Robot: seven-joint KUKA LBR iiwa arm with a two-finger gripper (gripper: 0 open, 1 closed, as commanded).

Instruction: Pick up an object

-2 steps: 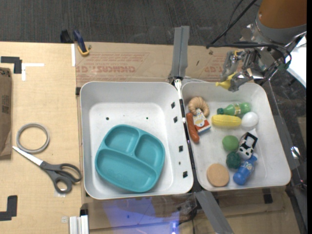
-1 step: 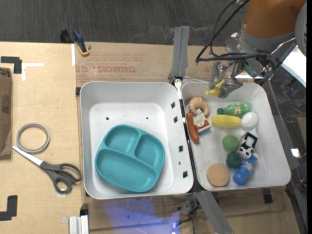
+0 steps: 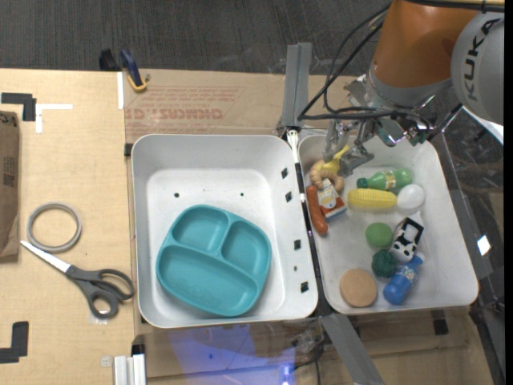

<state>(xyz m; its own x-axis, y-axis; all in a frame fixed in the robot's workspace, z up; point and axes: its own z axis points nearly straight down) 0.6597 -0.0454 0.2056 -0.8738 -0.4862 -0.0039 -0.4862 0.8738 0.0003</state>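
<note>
In the camera view, the arm reached in from three o'clock, and its jaws hung over the right bin's top-left corner; whether they were wide or narrow could not be told. Just below them, at about six o'clock, lay a small yellowish toy, with a carton and a red sausage beneath it. Toward three o'clock lay a corn cob, a green bottle and a white egg. Farther down sat a green ball, a cow, a blue bottle and a tan disc. The left bin held a teal plate. On the counter, at nine o'clock, lay scissors and a tape roll.
</note>
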